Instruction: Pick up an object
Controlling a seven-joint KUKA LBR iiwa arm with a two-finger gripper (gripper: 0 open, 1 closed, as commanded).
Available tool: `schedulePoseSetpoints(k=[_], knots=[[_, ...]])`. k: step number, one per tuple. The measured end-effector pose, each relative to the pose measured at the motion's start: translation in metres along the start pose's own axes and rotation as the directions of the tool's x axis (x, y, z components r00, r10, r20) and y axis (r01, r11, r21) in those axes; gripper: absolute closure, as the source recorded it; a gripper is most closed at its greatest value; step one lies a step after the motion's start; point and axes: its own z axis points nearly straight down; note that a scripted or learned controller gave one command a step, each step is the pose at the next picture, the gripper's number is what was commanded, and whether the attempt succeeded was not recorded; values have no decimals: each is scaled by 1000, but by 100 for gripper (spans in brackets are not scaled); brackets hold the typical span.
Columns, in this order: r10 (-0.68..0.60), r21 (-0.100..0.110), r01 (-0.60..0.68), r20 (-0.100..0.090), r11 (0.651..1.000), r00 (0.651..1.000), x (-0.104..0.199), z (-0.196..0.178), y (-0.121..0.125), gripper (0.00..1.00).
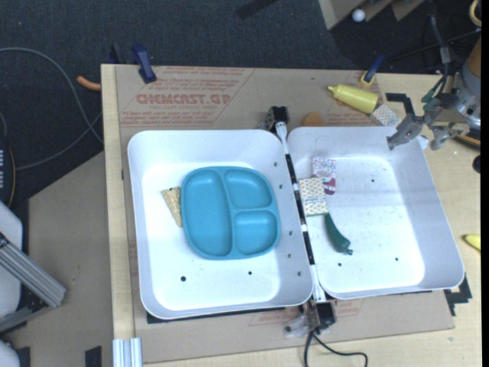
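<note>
White plastic, two shallow bins side by side on a cardboard-topped bench (pixel 229 90). The left bin (pixel 153 205) carries a blue divided plate (pixel 229 210), three compartments, lying flat near the middle. A tan, speckled piece (pixel 173 202) pokes out from under the plate's left edge; most of it is covered, so what it is I can't say.

The right bin (pixel 412 228) has three small things grouped near its left wall. A small packet with red and white print (pixel 325 173) lies farthest from me, a checkered tan square (pixel 313 196) sits just beside it against the divider, and a dark green curved piece (pixel 337 234) lies nearer, apart from the other two. The print on the packet is too small to read.

The gripper (pixel 419 128) shows at the far right corner of the right bin, over its rim, well apart from the three small things. The arm behind it is cut off by the frame edge. Two metal prongs stand apart with nothing between them, so the jaws look open and bare, though the wiring there makes the shape hard to read.

Beyond the bins, a yellow bottle-like thing (pixel 354 95) lies on the cardboard, and a blue clamp (pixel 143 62) grips the far left edge.
</note>
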Motion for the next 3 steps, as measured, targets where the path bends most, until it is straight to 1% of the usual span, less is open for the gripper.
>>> schedulePoseSetpoints(k=[1, 2, 3], knots=[[-2, 1, 2, -2, 1000, 1000, 104, 15, -28, 0], [1, 3, -1, -1, 1000, 1000, 113, 68, -87, 0], [1, 0, -1, 0, 1000, 1000, 103, 144, -97, 0]])
